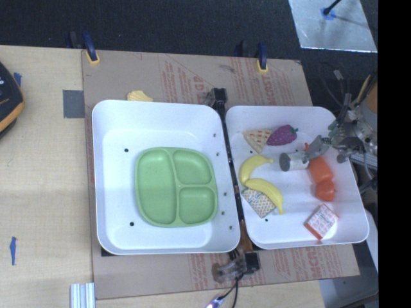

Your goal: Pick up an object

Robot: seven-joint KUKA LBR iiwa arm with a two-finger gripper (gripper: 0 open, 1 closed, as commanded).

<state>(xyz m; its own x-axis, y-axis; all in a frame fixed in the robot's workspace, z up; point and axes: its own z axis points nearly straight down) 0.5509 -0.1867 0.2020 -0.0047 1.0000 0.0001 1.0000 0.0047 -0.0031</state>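
Note:
The right bin (347,236) holds several small objects. A tan wedge (258,138) and a purple fruit (281,135) lie at the back. Two yellow bananas (254,166) (268,192) lie at the left, beside a checkered packet (258,203). A grey cylinder (292,162) sits in the middle, with an orange-red block (322,177) to its right. A red and white packet (321,221) lies near the front. My gripper (339,140) hangs low over the bin's back right corner, just above and right of the cylinder and the orange-red block.
The left bin (109,172) holds a green divided plate (174,186). A small yellow object (139,96) lies on the cardboard behind that bin. Clamps (261,56) hold the cardboard at the back. A dark device (8,98) sits at the far left edge.

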